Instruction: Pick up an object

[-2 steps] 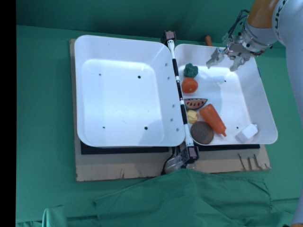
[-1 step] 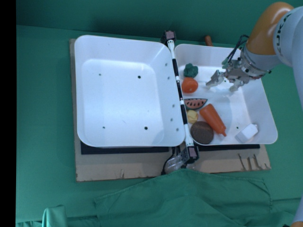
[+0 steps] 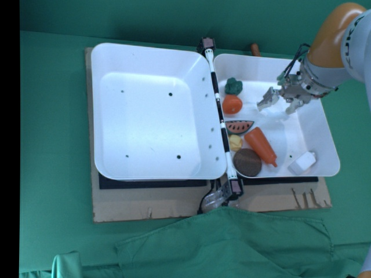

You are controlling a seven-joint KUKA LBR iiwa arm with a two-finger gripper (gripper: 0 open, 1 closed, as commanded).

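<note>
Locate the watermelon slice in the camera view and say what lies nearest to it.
The watermelon slice lies in the right bin, close to its left wall, just below the tomato and above the small yellow piece, with the carrot to its lower right.

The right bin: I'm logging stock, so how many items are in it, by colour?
Green: 1, broccoli-shaped toy
Orange or red: 3, round tomato, watermelon slice, long carrot
Yellow: 1, small lump
Brown: 1, oval disc
White: 1, small carton
Total: 7

green cloth [image 3: 52, 126] covers bench | cardboard sheet [image 3: 116, 204] at centre | loose cloth fold [image 3: 232, 248] at bottom edge | even light
</note>
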